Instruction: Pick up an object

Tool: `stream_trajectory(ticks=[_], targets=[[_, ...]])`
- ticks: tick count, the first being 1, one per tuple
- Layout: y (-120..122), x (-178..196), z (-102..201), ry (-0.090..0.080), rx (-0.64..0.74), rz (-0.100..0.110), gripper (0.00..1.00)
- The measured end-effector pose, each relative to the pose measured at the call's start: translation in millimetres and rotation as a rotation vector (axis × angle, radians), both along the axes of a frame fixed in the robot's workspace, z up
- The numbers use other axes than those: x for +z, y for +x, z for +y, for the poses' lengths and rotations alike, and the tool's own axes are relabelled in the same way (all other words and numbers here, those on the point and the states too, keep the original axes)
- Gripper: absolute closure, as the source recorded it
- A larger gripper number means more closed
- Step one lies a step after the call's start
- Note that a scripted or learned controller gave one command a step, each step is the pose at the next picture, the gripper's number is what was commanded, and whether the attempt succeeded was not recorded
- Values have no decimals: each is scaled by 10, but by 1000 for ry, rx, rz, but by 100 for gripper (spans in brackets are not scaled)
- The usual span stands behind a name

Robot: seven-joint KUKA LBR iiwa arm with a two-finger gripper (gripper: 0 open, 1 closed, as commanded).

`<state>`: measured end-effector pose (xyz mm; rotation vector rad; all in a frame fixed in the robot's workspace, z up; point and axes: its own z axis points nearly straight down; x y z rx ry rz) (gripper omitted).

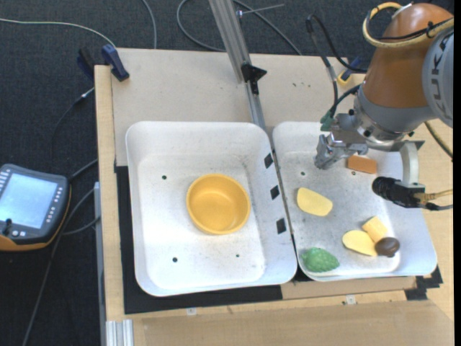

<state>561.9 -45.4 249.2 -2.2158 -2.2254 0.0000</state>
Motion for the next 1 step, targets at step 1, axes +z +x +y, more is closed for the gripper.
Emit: stream_trajectory(ticks=[1], targets=[[122,-90,604,0,1,0,100]])
